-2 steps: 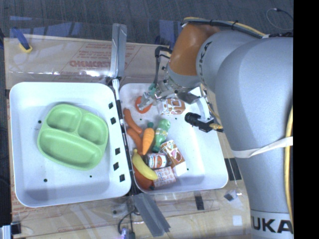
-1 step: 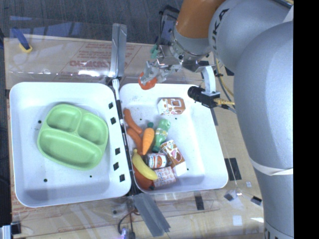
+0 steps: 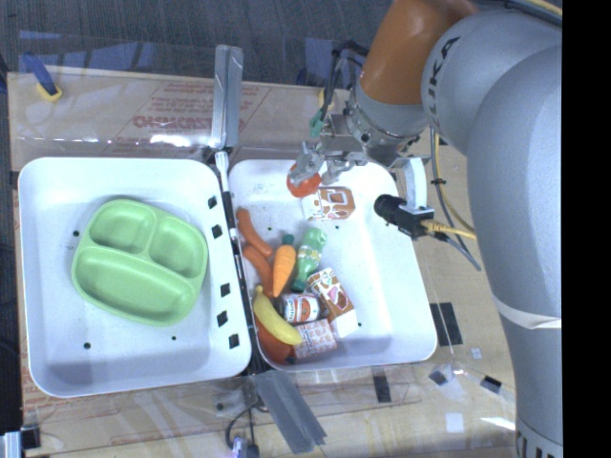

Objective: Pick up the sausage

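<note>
Bench top is a pale board with red printed text under clear plastic; dark floor behind it. Two white bins sit side by side: left bin (image 3: 38,256) holds a green divided tray (image 3: 140,260), right bin (image 3: 406,294) holds the clutter.

Gripper (image 3: 315,165) hangs over the right bin's far edge, near the back-left corner. A reddish-orange item (image 3: 302,181) sits right at the fingertips, possibly pinched, but the view is too cluttered there; cannot tell if the fingers are open or closed.

Sausage (image 3: 250,236) lies along the right bin's left wall, below and left of the gripper, apart from the fingers. It touches a carrot (image 3: 284,268) on its right side. Nearer the front: green bottle (image 3: 306,256), banana (image 3: 272,321), small can (image 3: 301,308), snack packets (image 3: 331,294).

A small carton (image 3: 333,203) lies just below the gripper. Right half of the right bin is bare floor; the sausage is crowded against the wall.
</note>
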Motion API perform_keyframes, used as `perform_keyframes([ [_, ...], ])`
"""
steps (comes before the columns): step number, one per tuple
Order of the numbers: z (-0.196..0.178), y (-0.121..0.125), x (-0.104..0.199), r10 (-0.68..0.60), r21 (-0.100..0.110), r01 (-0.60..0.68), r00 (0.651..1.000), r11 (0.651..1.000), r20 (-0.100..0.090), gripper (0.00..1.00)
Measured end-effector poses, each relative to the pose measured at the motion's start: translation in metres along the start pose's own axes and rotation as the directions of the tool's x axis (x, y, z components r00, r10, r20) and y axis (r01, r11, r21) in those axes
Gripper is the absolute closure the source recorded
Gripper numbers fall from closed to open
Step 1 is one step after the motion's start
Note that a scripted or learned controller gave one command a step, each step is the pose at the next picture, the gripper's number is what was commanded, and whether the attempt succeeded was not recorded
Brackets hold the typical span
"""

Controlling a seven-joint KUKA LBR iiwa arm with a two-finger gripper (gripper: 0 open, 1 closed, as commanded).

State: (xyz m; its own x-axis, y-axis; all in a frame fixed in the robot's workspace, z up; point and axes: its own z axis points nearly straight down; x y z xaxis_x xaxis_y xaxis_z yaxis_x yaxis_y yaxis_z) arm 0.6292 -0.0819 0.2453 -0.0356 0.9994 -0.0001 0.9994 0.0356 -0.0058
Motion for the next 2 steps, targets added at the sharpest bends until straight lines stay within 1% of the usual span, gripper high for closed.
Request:
perform_keyframes([
  [1, -0.012, 0.025, 0.062, -0.118, -0.006, 0.118, 0.993, 0.993, 0.0, 1.0],
  [2, 0.054, -0.02, 0.06, -0.321, -0.002, 0.321, 0.947, 0.947, 0.001, 1.0],
])
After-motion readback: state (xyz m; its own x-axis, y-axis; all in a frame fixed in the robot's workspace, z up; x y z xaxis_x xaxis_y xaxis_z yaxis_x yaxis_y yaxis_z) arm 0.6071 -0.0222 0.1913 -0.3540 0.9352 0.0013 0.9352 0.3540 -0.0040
